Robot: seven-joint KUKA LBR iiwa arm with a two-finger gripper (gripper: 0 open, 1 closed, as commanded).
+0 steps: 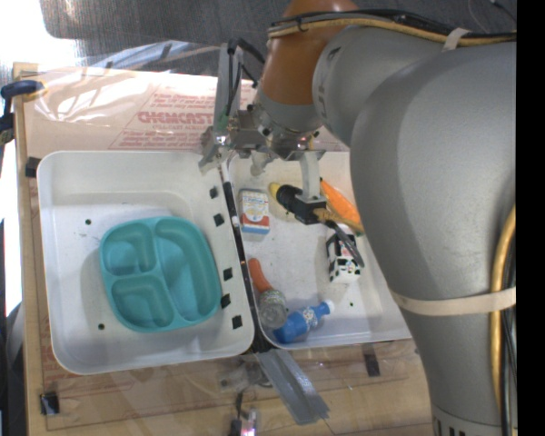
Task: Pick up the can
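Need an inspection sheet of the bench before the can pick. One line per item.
Surface: left bin and right bin side by side on a wooden bench.
Job's things: can, seemingly the silver-ended cylinder lying at the right bin's near edge by the divider; untouched.
Clutter: teal tray in the left bin; carton, orange item, black-and-white toy and blue bottle in the right bin.
Grippers: pincer at the right bin's far edge, apart from the can.
Cables: black cable along the arm's top.
Surroundings: pink printed sheet behind the bins; blue clamp at left.
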